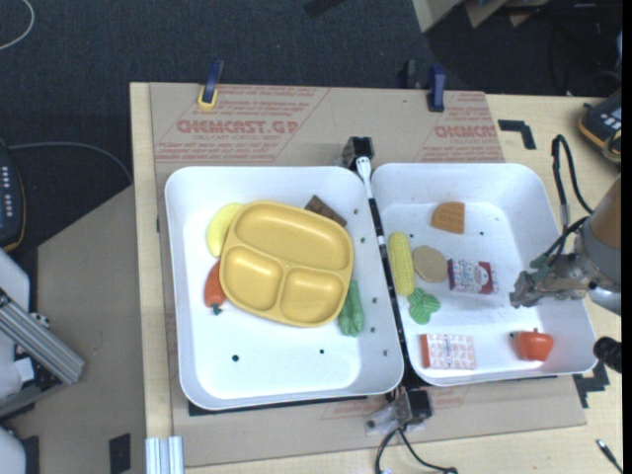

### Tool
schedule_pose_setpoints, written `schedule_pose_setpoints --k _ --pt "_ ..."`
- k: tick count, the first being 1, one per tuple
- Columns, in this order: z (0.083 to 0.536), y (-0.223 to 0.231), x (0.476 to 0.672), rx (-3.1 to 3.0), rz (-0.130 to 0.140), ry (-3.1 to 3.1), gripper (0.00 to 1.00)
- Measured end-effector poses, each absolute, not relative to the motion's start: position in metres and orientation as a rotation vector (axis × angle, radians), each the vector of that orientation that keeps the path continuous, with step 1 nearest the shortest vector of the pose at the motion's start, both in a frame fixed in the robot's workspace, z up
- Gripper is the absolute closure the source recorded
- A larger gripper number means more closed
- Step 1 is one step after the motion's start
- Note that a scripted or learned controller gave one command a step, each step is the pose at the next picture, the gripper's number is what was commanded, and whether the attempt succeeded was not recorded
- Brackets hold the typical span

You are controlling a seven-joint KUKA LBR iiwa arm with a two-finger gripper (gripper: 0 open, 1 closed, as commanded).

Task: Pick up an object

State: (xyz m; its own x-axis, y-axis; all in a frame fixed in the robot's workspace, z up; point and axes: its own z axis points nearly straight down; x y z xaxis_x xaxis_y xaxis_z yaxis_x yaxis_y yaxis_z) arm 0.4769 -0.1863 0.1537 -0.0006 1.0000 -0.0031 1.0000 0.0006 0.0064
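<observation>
Small red-and-white carton (471, 276), middle of the right bin (494, 181): your likeliest pick, with the gripper (530, 290) just to its right.

You can't tell from this angle whether the gripper is spread or pressed together, and nothing shows in its grip, so treat the pick as not yet made. To do it well, centre over the carton before you drop and close across its narrow side. The tan disc (430, 263) sits just to the carton's left and the corn cob (401, 263) lies beyond that, so don't overshoot that way. The red tomato (533, 344) sits toward the lower right corner, near the bin's rim, a tighter spot to reach. There's bare floor above the carton, below the orange wedge (448, 216): that's your open room for shifting.
</observation>
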Motion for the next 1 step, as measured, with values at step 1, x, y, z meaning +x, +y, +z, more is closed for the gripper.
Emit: schedule_pose_setpoints --k 1 --pt "0.2111 -0.1959 0.481 2.216 0.003 2.217 1.0"
